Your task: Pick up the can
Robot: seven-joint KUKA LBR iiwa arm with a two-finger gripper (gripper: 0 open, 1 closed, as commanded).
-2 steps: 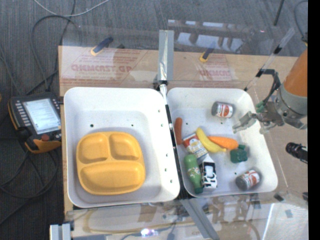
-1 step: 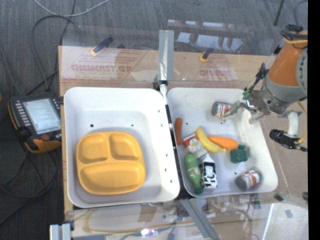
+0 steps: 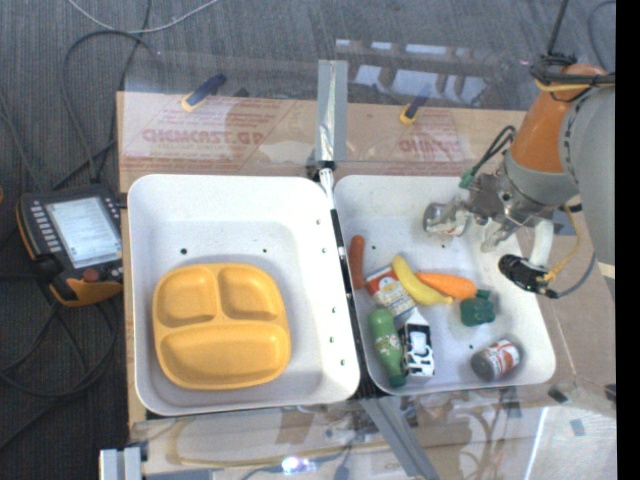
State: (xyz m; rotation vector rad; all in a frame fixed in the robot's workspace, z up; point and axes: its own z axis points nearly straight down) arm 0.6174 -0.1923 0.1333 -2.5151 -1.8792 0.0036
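Observation:
A small can [image 3: 496,358] with a red and silver label lies on its side in the front right corner of the right bin [image 3: 400,203]. My gripper [image 3: 467,226] hangs over the back of that bin, well behind the can and slightly left of it. It is open, with bare bin floor under the gap between its fingers. The grey arm with its orange band [image 3: 545,133] reaches in from the right.
Left of the can lie a black and white carton [image 3: 418,348], a green bottle [image 3: 385,343], a banana [image 3: 415,283], a carrot [image 3: 447,285], a dark green block [image 3: 478,308] and a sausage [image 3: 357,260]. The left bin [image 3: 200,208] holds a yellow divided plate [image 3: 220,323].

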